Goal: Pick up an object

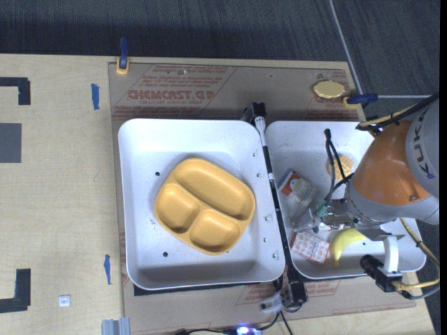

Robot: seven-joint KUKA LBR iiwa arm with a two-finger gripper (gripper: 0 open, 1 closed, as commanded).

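Lowest in the camera view, cables and a small connector lay at the front edge of the bench, just below the seam between the two white bins. Left bin held a yellow three-compartment tray, set at a tilt near the bin's centre, its two smaller wells toward the front and its one long well toward the back. Right bin held the loose objects: a small packet with red and orange print near its left wall, a crumpled clear wrapper just in front of that, a red-and-white patterned packet near the front wall, and a yellow banana-shaped object just beside the patterned packet, on its right. A round tan object lay farther back, partly hidden by the arm. Grey arm with orange band reached in from the right and stood over the right bin; the gripper pointed down above the clear wrapper and the banana-shaped object. Whether the gripper was open or closed could not be told, since the wrist covered it. Behind the bins, a tan disc rested on the cardboard sheet, and blue clips held the sheet's edges
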